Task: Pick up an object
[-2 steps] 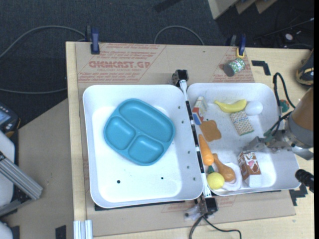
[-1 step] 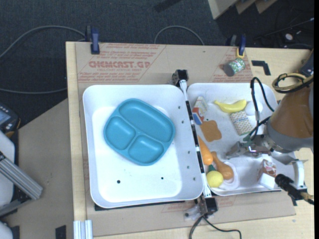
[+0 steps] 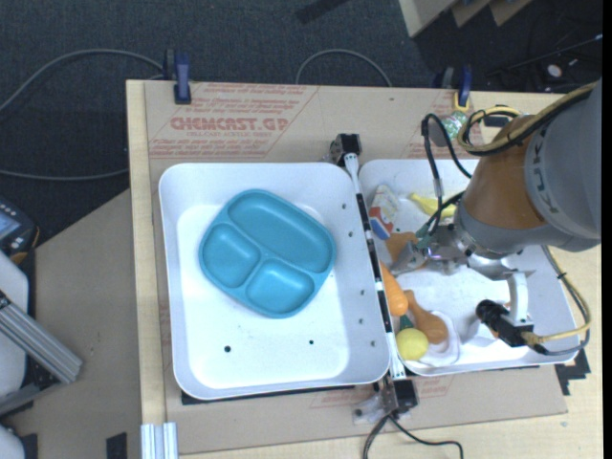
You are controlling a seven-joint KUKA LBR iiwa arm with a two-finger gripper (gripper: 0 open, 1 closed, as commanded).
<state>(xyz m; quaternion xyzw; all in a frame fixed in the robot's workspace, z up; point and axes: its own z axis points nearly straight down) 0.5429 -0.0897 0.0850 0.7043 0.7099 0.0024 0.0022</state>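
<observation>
Jaws down in right bin

Arm (image 3: 535, 175) over right bin (image 3: 564, 299), jaws (image 3: 418, 253) low among clutter near its left wall; open or closed, cannot tell. Orange carrot-like piece (image 3: 393, 293) and yellow ball (image 3: 412, 343) just below. Blue divided plate (image 3: 267, 252) alone in left bin (image 3: 191, 352) on desk (image 3: 143, 256).

A blue divided plate (image 3: 268, 252) lies in the left white bin (image 3: 182, 285). Brown printed cardboard (image 3: 229, 122) covers the surface, pinned by blue clamps (image 3: 180, 75) at its far edge.
</observation>
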